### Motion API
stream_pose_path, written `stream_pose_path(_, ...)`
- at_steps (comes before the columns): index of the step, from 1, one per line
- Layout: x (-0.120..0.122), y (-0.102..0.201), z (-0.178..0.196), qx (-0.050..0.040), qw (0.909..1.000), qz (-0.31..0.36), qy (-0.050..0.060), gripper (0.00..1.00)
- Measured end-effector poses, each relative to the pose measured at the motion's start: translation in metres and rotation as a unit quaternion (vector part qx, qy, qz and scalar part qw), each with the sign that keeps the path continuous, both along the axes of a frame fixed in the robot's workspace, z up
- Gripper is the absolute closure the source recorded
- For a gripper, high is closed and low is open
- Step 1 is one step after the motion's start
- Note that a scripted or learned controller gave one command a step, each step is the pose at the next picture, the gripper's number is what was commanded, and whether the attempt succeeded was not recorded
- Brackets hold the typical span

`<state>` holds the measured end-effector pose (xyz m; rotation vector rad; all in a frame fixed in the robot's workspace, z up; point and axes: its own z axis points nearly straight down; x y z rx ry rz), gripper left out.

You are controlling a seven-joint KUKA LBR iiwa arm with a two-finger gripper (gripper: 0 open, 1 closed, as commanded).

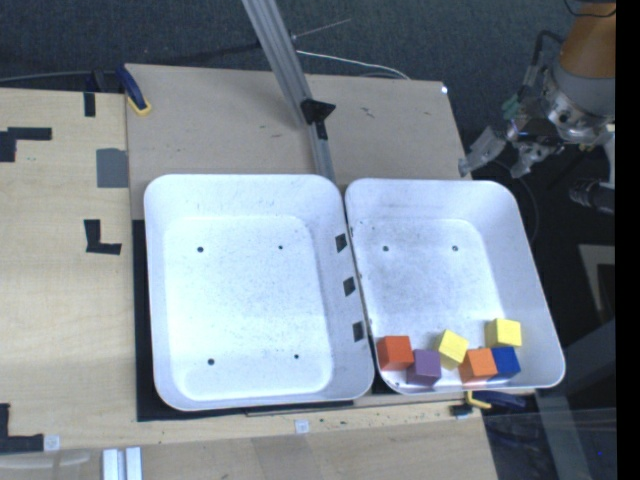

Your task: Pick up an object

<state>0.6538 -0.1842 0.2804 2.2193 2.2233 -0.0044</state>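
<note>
Several small blocks lie along the near edge of the right bin point(500, 208): an orange block point(395, 351), a purple block point(427, 366), a yellow block point(453, 346), a second orange block point(479, 364), a blue block point(506, 362) and a second yellow block point(504, 331). My gripper point(497, 160) hangs above the far right corner of that bin, outside its rim and well away from the blocks. Its fingers are spread open and hold nothing.
The left bin point(170, 208) sits beside the right one, the two rims touching in the middle. A slanted metal rail point(285, 53) runs from the top of the view down to the gap between the bins. The wooden bench surrounds both bins.
</note>
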Motion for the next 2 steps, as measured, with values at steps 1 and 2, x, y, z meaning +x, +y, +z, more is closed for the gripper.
stream_pose_path(1,0.012,-0.014,0.028,0.0002,1.0000,0.000,-0.002,0.00)
stream_pose_path(2,-0.086,0.095,-0.051,0.0031,1.0000,0.002,0.005,0.00)
